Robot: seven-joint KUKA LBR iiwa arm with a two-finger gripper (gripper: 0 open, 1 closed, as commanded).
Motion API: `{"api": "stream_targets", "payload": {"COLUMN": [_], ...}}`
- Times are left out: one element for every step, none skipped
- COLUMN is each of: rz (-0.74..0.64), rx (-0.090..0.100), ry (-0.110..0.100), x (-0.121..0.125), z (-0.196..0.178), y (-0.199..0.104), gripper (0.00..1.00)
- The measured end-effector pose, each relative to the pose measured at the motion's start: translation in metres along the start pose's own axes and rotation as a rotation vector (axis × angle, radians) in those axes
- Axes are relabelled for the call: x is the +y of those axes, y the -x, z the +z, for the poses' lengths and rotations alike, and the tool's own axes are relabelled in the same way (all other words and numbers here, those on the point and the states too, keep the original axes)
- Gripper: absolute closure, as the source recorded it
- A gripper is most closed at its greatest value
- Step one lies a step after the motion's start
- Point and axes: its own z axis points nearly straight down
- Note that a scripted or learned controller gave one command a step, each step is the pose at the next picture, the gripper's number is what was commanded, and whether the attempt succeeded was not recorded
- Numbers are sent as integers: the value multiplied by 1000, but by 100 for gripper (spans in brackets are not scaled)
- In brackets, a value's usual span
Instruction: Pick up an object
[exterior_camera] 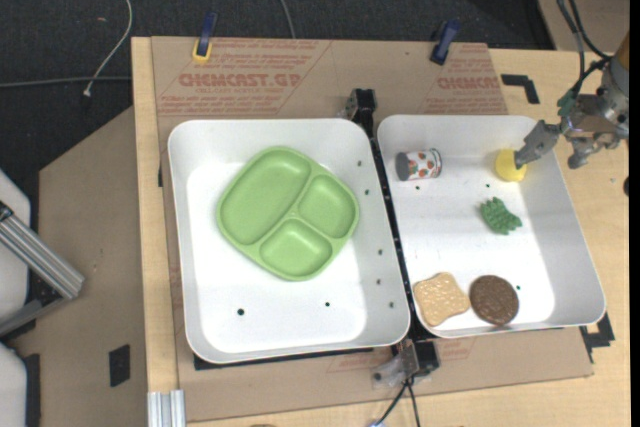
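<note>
My gripper (556, 151) hangs over the far right edge of the right bin (560, 245). It is open, and nothing sits between its fingers. One fingertip (533, 146) is just above and to the right of a small yellow object (509, 166); I cannot tell whether they touch. Also in this bin are a small can (418, 164) lying on its side, a green leafy piece (499, 215), a tan cracker (440, 299) and a round brown cookie (494, 300).
The left bin (200, 295) holds a green divided plate (288, 212). Both bins rest on a cardboard sheet (300, 65) held by blue clamps (206, 33) at the back. A black bracket (360, 103) sits between the bins at the far side.
</note>
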Motion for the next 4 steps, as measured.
{"api": "stream_targets", "payload": {"rz": [-4, -5, -4, -4], "rx": [-3, -1, -2, -2], "ry": [14, 8, 10, 10], "x": [3, 2, 10, 11], "z": [-8, 49, 105, 142], "y": [-1, -11, -8, -9], "gripper": [0, 0, 0, 0]}}
